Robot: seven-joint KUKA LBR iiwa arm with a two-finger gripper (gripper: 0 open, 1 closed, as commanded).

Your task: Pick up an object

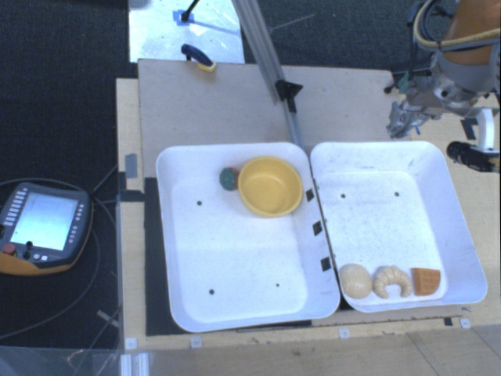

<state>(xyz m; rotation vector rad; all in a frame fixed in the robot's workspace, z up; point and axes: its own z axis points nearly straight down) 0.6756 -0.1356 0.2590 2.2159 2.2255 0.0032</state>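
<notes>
At the near edge of the right bin sit a pale round bun, a curved croissant and an orange wedge. Farther back, in the left bin, a yellow bowl touches a small green ball. Past the right bin, the claw hangs over the worktop; I cannot tell its state.

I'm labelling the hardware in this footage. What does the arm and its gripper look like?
The arm has an orange band above a grey wrist section, with dark cables looping beside it. The gripper is a small grey metal assembly of mixed light and dark parts, and a white fitting with a black piece sits alongside.
</notes>
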